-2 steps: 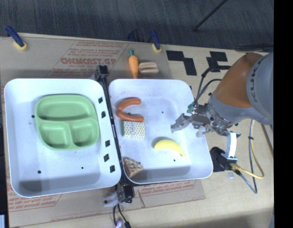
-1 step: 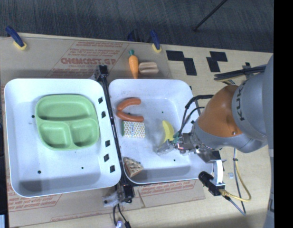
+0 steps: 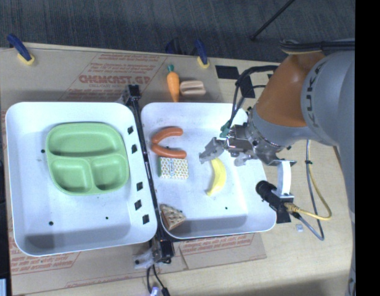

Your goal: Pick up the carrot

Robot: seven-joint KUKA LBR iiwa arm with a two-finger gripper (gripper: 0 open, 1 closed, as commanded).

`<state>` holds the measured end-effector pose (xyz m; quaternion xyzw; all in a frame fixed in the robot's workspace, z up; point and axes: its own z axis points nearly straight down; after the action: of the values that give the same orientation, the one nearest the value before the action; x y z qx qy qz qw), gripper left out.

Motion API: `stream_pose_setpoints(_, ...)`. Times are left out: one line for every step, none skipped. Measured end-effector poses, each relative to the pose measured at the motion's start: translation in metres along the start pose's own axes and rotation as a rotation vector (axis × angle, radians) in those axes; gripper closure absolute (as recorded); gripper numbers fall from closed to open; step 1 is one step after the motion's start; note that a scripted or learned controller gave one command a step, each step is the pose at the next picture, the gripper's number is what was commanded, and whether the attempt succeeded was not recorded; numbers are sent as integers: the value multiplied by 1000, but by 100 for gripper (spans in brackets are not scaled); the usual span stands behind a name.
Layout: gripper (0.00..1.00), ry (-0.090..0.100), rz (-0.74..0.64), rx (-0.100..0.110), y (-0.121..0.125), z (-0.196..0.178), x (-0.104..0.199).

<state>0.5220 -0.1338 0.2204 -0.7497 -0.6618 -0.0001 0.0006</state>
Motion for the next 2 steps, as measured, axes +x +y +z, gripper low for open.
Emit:
stream_pose_setpoints(0, -1, 305, 2, 130, 7, 13)
stream_pose_setpoints(0, -1, 470, 5, 139, 130, -31)
